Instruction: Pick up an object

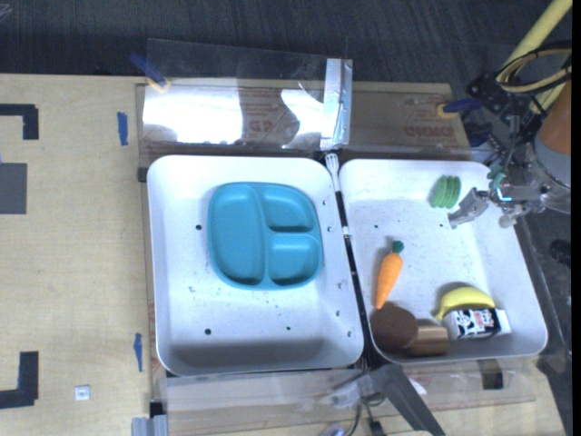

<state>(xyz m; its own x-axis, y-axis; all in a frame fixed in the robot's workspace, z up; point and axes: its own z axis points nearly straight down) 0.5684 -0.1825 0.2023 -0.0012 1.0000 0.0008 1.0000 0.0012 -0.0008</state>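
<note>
The carrot (388,279) lies in the right bin (413,189) near the middle divider, its long axis nearly upright in the picture, green tip away from the brown object (394,326) at its blunt end. The tool (486,203) hangs past the green ridged piece (445,192), partly lost against cables; whether it is spread cannot be told. A yellow banana (465,299) overlaps a small carton (475,322); the left bin (172,271) holds a blue divided plate (265,234).

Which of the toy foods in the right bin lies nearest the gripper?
The green ridged toy, at the right bin's far end, just left of the gripper; carrot and banana lie farther off.
</note>
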